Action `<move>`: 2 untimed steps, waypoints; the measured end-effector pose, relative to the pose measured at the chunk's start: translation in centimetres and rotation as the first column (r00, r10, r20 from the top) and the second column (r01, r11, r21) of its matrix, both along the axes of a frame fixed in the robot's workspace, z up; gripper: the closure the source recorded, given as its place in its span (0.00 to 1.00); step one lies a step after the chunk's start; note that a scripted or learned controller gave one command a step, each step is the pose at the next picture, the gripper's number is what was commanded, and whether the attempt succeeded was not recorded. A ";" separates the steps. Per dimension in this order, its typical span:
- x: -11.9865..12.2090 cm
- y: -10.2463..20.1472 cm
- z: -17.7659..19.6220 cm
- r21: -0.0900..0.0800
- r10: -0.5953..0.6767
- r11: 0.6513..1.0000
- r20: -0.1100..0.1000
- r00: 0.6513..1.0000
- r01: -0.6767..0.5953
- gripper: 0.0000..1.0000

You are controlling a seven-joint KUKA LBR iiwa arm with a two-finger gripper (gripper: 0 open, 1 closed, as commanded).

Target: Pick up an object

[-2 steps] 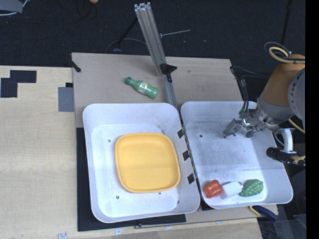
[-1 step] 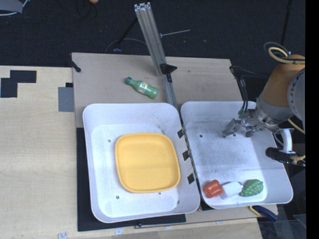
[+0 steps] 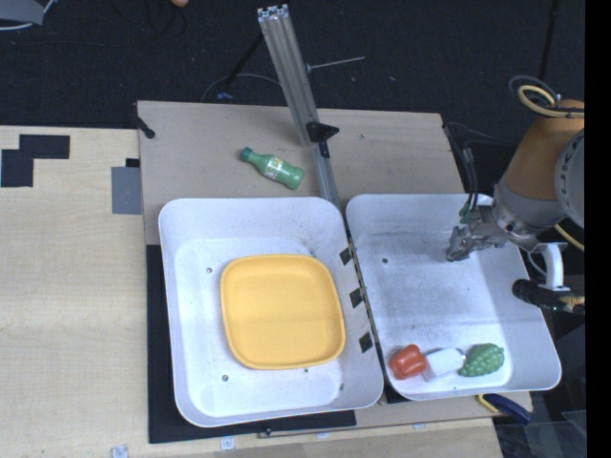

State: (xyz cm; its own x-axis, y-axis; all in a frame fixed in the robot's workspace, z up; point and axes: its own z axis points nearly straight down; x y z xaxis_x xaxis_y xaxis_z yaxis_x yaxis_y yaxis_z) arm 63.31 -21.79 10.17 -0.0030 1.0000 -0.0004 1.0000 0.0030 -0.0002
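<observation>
White plastic bins, two of them, side by side on the bench point(image 3: 401, 136). Left bin point(image 3: 186, 256) holds one yellow square plate point(image 3: 283, 310), lying flat near the bin's centre. Right bin point(image 3: 430, 219) holds three small items in a row along its lower edge, lower right of frame: one red pepper-like toy point(image 3: 409, 361), one white block point(image 3: 444, 363) touching it, one green bumpy toy point(image 3: 481, 360), maybe grapes, just beside the block. One green bottle point(image 3: 272, 167) lies on its side on the bench above the left bin, outside both bins. One aluminium rail point(image 3: 298, 84) slants from top centre down to the gap between the bins. Gripper point(image 3: 460, 249) sits at the upper right part of the right bin, low over the bin floor, well apart from the three toys. Fingers look drawn together at the tip, nothing visible between them. Grey arm with orange band point(image 3: 535, 156) enters from right edge of frame.
</observation>
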 end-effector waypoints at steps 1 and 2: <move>0.2 0.1 6.3 -0.001 -0.003 1.000 0.005 1.000 0.003 1.00; -0.5 -0.4 11.1 -0.001 -0.003 1.000 0.004 1.000 0.003 1.00</move>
